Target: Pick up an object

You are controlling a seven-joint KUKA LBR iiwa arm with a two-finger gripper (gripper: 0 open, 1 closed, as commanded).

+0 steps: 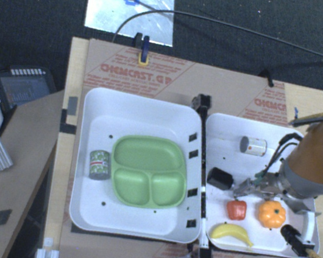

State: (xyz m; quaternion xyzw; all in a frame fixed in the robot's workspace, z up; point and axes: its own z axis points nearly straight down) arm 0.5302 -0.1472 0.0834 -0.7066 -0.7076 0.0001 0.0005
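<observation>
Your claw (pixel 242 188) hangs just above the red thing (pixel 236 209) in the right bin (pixel 223 130). You cannot tell if it's open. It might bump the black block (pixel 220 178).

Gripper (pixel 243 187) low in right bin (pixel 224 125), just above red pepper (pixel 236 209); green tray (pixel 145 170) in left bin (pixel 95 102).

You've got table (pixel 60 157) | brown cardboard sheet (pixel 158 75) flat on it | two white bins on sheet: left bin (pixel 85 143), right bin (pixel 229 131), side by side.
</observation>
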